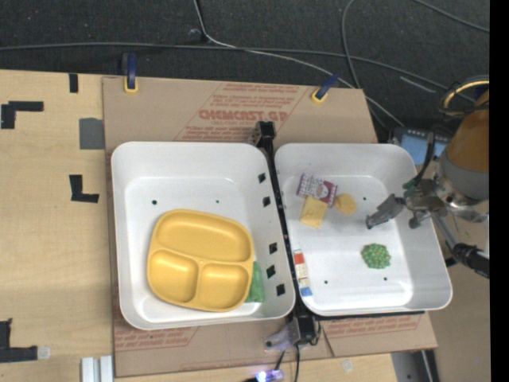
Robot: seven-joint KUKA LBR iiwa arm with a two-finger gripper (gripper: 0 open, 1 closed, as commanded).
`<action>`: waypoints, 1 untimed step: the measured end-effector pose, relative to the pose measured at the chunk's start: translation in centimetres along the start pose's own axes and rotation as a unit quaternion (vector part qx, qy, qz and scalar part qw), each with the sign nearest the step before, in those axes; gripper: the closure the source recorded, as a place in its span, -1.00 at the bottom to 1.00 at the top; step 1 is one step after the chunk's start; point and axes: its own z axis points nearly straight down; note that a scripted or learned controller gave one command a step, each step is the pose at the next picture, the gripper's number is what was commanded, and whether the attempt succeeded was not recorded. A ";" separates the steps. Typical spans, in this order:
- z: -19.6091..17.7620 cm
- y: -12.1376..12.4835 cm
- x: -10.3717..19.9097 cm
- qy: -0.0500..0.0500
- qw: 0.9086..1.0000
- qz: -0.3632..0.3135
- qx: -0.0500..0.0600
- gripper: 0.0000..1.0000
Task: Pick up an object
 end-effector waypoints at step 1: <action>-0.7 0.3 0.0 -0.002 1.000 -0.002 -0.007 -1.00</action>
